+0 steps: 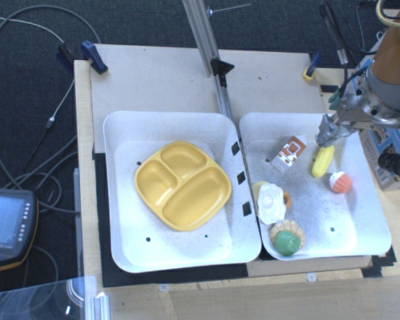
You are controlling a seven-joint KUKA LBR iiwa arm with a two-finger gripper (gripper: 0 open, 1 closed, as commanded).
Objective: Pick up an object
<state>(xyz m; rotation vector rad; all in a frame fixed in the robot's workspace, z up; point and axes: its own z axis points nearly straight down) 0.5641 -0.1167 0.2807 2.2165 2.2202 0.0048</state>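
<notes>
My gripper (328, 133) hangs over the right bin (360, 235), at its upper right, just above the top end of a yellow corn cob (322, 161). To its left lies a small brown and white carton (290, 152). An orange and white ball-like toy (341, 183) rests right of the corn. Lower in the same bin are a white fried-egg toy (271, 202) and a green and tan round toy (287, 240). Nothing shows between the fingers.
The left bin (120, 179) holds a yellow divided plate (183, 185). A metal pole (201, 20) rises behind the bins. Blue clamps (93, 57) sit at the bench's back corners. Cables and a pendant (7, 227) lie on the floor at left.
</notes>
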